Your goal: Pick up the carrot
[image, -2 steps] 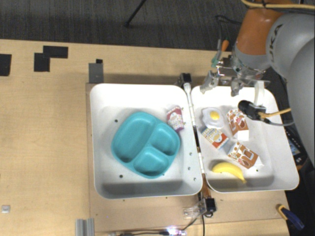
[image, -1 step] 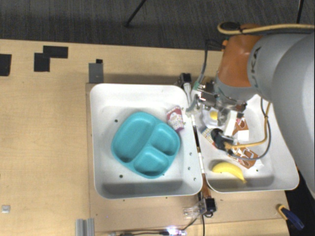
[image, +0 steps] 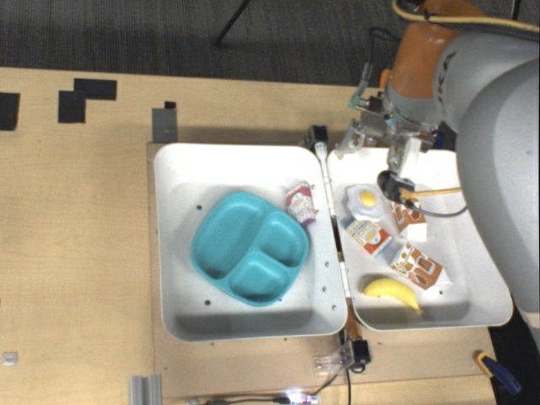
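My gripper (image: 353, 140) hangs over the back left corner of the right bin (image: 472, 310), close to the divider between the bins. The grey wrist and orange band rise behind it to the right. Below it in the right bin lie a fried-egg toy (image: 365, 198), an orange and white carton (image: 369, 234), a brown and white packet (image: 418, 265), another small packet (image: 411, 217) and a yellow banana (image: 391, 292). None of these touches the gripper.
The left bin (image: 173, 226) holds a teal divided plate (image: 250, 247) and a small red and white packet (image: 300, 202) near its right wall. The arm's large grey body overhangs the right bin's right side.
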Robot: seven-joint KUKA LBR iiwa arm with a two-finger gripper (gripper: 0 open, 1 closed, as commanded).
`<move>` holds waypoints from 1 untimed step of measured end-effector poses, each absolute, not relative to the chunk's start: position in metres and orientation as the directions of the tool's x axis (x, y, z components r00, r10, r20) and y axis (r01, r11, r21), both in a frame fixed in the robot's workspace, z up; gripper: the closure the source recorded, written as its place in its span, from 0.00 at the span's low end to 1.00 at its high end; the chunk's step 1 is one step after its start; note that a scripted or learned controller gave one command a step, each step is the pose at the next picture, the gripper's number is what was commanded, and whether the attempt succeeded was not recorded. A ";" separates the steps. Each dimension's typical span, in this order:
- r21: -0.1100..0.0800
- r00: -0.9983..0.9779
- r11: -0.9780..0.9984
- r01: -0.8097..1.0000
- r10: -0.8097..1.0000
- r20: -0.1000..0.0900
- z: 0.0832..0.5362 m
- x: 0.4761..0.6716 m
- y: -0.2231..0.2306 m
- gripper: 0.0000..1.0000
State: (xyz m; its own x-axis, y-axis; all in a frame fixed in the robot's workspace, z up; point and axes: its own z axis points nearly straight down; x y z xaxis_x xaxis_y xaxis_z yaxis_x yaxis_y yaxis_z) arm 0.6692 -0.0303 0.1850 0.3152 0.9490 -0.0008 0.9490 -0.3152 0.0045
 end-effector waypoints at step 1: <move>0.002 0.219 -0.219 0.976 0.976 0.004 0.208 0.621 0.051 0.00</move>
State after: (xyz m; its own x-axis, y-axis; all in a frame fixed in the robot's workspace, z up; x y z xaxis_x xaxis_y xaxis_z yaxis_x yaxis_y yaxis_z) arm 0.6213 0.0514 0.2077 0.2188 0.9758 0.0041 0.9758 -0.2188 0.0021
